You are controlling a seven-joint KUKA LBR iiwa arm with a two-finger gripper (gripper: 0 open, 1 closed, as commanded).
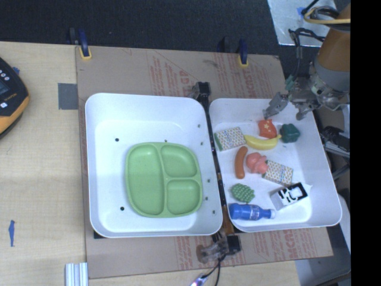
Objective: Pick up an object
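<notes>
Bench top of pale wood, with a brown cardboard sheet (178,76) clamped on it and two shallow white bins side by side on the sheet. We note the left bin (107,159) holds a green divided plate (162,179). The right bin (318,177) holds all the small items.

Contents of the right bin, as we read them:
- red piece (267,128), near the far rim, touching the banana
- yellow banana (262,141), just below it
- dark green lump (290,133), beside the banana's right end
- patterned packet (230,137), by the left wall
- orange sausage (240,162), upright in the view
- pink lump (256,162), just beside the sausage
- second patterned packet (278,171), touching the pink lump
- green textured piece (242,192)
- blue bottle (250,212), lying on its side by the near rim
- black-and-white box (290,194), near the bottle's cap end

The arm comes in from the right. Its gripper (290,103) hangs over the bin's far right corner, above and near the red piece and the dark green lump. We see its fingers spread apart with nothing between them.

Progress, as we judge it: nothing is lifted yet. Every item lies on the bin floor. The approach looks partly made, since the gripper is over the bin. Choosing a target, descending, closing and raising all remain. The red piece or the dark green lump look the likeliest targets, being nearest, though we cannot say which.
</notes>
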